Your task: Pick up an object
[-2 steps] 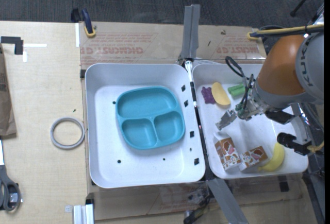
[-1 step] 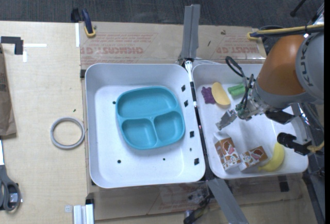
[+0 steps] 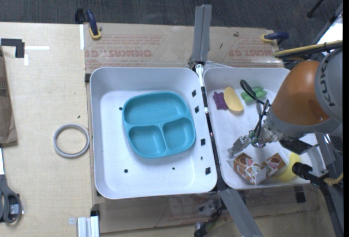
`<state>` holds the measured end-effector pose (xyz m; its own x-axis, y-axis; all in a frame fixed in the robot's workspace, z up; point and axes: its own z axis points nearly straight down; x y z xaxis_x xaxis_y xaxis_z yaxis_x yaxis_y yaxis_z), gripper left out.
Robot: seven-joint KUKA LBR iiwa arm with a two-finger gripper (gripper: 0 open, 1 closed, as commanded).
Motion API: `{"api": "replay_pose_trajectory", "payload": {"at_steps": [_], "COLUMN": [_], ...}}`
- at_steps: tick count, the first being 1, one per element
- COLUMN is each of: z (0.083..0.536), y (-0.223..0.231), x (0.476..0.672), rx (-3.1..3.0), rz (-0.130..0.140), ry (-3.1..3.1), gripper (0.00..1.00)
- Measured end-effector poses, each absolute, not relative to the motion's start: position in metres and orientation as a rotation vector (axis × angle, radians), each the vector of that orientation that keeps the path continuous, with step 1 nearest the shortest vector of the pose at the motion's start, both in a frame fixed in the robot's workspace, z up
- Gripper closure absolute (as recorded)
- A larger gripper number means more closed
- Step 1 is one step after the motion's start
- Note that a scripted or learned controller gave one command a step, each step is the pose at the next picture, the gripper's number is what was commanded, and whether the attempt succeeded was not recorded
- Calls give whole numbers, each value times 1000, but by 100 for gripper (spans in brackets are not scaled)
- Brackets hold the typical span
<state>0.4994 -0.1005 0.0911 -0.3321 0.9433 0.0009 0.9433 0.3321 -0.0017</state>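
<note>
I'm looking down on both bins and my arm point(image 3: 305, 102) is in over the right bin point(image 3: 229, 75), orange band and all, with the gripper point(image 3: 245, 144) low in the middle of that bin. How the claw is set I cannot tell from up here; the metal at the tip is a small tangle against the white floor, and I see nothing clearly caught in it. Just below the tip sits the patterned box point(image 3: 252, 168), lying near the bin's front wall, with a yellow piece point(image 3: 289, 170) tucked against its right side. Further back are the purple toy point(image 3: 219, 99), the yellow toy point(image 3: 234, 99) touching it, and the green toy point(image 3: 253, 93) beside a dark handle-like thing. The left bin point(image 3: 103, 121) carries the blue divided tray point(image 3: 159, 124). So by my reading the pick is not done: everything lies on the bin floor. The box looks the closest candidate, just beside the tip. Closing on something and lifting it off the floor remain.
</note>
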Motion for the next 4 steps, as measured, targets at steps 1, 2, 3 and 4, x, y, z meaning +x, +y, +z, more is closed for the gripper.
{"api": "replay_pose_trajectory", "payload": {"at_steps": [1, 2, 3, 4], "z": [91, 91, 102, 117], "y": [-145, -141, -142, -174], "x": [638, 639, 640, 645], "rx": [-1651, -1529, -1528, -1601], "rz": [3, 3, 3, 0], "ry": [-2672, -2745, -2749, -2708], "gripper": [0, 0, 100, 100]}}
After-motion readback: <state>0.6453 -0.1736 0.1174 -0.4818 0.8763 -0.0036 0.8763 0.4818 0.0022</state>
